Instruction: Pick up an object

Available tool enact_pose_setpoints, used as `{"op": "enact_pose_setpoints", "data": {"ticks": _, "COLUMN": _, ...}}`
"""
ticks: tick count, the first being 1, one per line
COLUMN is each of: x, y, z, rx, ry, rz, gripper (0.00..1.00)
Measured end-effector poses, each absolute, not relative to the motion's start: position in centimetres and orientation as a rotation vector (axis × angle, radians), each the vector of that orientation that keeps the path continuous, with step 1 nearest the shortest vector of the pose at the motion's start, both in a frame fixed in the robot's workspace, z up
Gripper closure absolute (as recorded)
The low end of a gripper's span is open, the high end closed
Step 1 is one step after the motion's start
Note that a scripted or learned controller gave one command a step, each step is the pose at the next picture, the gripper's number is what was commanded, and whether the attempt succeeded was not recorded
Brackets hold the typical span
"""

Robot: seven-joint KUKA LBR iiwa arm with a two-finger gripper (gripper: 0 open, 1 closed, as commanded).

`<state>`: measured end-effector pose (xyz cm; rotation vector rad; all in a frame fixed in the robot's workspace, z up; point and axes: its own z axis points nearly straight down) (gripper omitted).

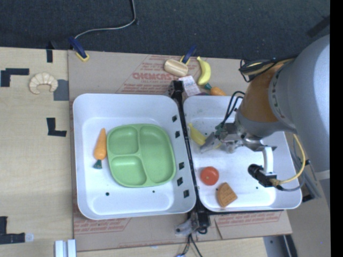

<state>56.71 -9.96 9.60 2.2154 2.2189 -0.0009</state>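
Pincer [210,143] sits low in the right bin [278,197], tips just beside a small yellow piece [197,135] near the divider wall. Can't tell whether it's apart or together; the tips are dark and blur into the wrist hardware. Nothing visibly clamped.

Risks as I read it:
- Yellow piece lies close to the bin wall. A closing stroke could push it against the wall or squirt it sideways rather than capture it.
- Tips look offset to one side of the piece, not straddling it. Likely a graze, not a grip.
- Cable loops on the wrist [252,127] hang near the bin floor; could snag on retraction.

Other candidates in the same bin: red tomato [209,175] and a brown bread-like piece [226,195], both apart from the pincer toward the near edge. Round tomato would roll if nudged.

Left bin [86,197] holds a green divided plate [142,155] with a carrot [100,144] beside it. Banana [204,71] and a bread roll [176,67] lie on the bench behind the bins; a croissant [43,82] far left.
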Motion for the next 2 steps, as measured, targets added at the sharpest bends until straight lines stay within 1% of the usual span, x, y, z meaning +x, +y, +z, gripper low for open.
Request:
{"op": "enact_pose_setpoints", "data": {"ticks": 1, "x": 63.77, "y": -9.47, "z": 8.59, "rx": 2.216, "ry": 2.222, "rz": 0.002, "gripper": 0.00}}
{"op": "enact_pose_setpoints", "data": {"ticks": 2, "x": 63.76, "y": -9.53, "z": 9.58, "rx": 2.214, "ry": 2.221, "rz": -0.002, "gripper": 1.00}}
